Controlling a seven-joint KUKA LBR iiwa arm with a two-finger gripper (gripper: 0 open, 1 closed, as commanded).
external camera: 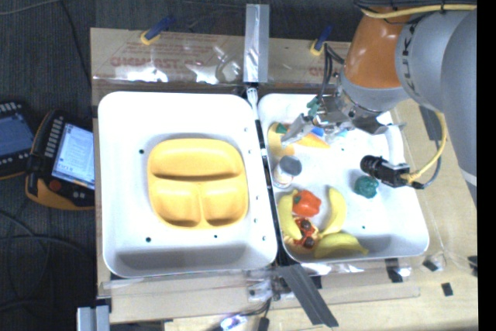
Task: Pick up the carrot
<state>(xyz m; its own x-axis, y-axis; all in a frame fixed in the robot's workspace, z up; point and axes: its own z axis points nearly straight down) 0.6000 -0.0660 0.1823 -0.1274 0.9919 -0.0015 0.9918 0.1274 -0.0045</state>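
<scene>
Below gripper [310, 124]: carrot [308, 203] possibly lodged among bananas [335, 229] | jaw state cannot be told | banana may be grabbed instead.

One fixed camera above the worktop [116, 39], looking down at a slant, both white bins [124, 167] fully in frame, arm [418, 50] entering from 3 o'clock, moderately near

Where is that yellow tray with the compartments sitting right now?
The yellow tray lies in the middle of the left white bin, seen from above. The toy food, including bananas, is in the right bin beside it, where the arm reaches in.
</scene>
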